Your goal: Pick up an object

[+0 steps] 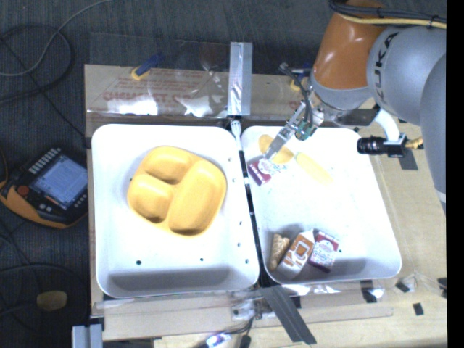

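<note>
I see the arm (391,56) reaching in from the right, its orange band above the upper edge of the right bin (362,209). The gripper (278,145) slants down and to the left into that bin's upper-left corner. Its fingers (274,149) point at a small maroon-and-white packet (259,170) that lies close to the divider between the two bins. The tips look to be touching or just over the packet's upper edge, but the view is blurred there, and I cannot tell whether the fingers are spread or pressed together, or whether they have anything between them.

Under the gripper I note a yellow piece (270,142), and a pale yellow piece (313,167) just to the right of it on the bin floor.

Near the lower edge of the right bin sit three small items side by side: a tan ridged piece (279,247), an orange carton (297,254) and a dark red carton (325,251), touching one another.

The left bin (116,267) holds one large yellow lumpy object (176,189), roughly central.

On the bench beyond the bins lies crumpled clear plastic (167,93). A handheld pendant (51,187) rests off the bench to the left.
</note>
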You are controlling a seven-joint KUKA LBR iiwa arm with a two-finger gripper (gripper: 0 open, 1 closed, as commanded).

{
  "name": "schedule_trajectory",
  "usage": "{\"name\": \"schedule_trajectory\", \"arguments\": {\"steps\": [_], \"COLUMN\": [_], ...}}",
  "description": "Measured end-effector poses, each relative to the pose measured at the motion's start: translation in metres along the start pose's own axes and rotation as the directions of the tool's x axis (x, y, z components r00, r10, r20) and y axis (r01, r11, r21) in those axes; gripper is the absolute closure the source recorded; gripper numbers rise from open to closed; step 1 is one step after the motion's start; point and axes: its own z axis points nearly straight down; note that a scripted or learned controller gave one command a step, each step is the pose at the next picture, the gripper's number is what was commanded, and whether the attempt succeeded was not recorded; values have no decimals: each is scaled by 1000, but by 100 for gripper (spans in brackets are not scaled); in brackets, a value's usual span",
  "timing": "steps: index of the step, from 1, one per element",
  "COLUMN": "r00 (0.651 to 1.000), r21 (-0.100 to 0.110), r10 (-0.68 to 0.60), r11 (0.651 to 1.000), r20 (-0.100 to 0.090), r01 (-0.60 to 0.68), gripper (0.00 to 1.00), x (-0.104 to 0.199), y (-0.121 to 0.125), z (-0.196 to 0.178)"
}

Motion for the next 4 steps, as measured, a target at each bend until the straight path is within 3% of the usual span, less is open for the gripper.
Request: {"name": "schedule_trajectory", "arguments": {"steps": [1, 2, 3, 4], "r00": [990, 993, 992, 957], "r21": [-1, -3, -6, 1], "r10": [-141, -122, -123, 289], "r11": [990, 993, 992, 957], "r20": [0, -1, 0, 0], "r01": [141, 122, 123, -289], "gripper": [100, 100, 100, 100], "x": [27, 56, 57, 10], "y": [-17, 20, 22, -1], "z": [5, -6, -16, 9]}}
